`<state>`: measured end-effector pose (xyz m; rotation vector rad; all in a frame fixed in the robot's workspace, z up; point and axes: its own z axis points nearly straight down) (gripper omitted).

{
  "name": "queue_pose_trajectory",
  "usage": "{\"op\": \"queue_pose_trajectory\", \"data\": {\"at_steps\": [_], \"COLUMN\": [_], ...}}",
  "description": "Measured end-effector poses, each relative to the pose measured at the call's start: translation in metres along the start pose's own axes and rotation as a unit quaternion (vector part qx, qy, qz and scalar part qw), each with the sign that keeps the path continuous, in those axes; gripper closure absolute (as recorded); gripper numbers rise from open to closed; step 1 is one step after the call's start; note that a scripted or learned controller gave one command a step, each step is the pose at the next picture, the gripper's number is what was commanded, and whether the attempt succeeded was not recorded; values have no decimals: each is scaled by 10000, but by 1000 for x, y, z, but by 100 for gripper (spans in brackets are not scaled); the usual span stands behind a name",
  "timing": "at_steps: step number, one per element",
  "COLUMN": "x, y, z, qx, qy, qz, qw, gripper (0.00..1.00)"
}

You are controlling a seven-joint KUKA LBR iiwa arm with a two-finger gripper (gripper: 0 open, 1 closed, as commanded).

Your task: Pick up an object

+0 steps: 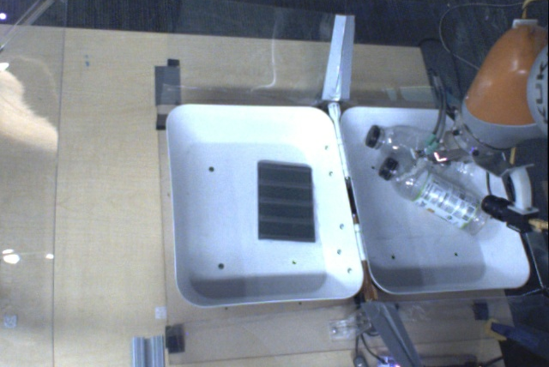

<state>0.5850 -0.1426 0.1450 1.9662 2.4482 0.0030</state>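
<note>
We see two clear plastic bottles lying in the right bin (403,271), both on their sides. The larger bottle (437,196) runs at a slant, its dark cap toward the divider between the bins and its ribbed body toward the bin's right wall. The smaller bottle (396,140) lies just behind it, nearer the bin's far wall, its cap also pointing toward the divider. The two seem to touch or nearly touch near their necks; we cannot tell which.

Above the right bin's far right corner we find the arm (508,87), its orange band rounded and its grey wrist below. The gripper (446,153) sits low over the bottles, near where their bodies meet. It is too blurred and crowded by cables for us to say how it stands or whether anything is gripped.

Left of the right bin, just across the divider, lies the left bin (197,185), with a dark ribbed rectangular pad (286,201) lying flat near its middle. Both bins rest on the wooden bench (94,211).
</note>
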Motion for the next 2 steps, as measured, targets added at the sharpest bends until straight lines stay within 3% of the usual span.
{"op": "queue_pose_trajectory", "data": {"at_steps": [1, 2], "x": [12, 21], "y": [35, -12], "z": [57, 52], "qx": [40, -10], "qy": [21, -2], "qz": [-119, -987], "qw": [9999, 9951], "gripper": [0, 0]}}
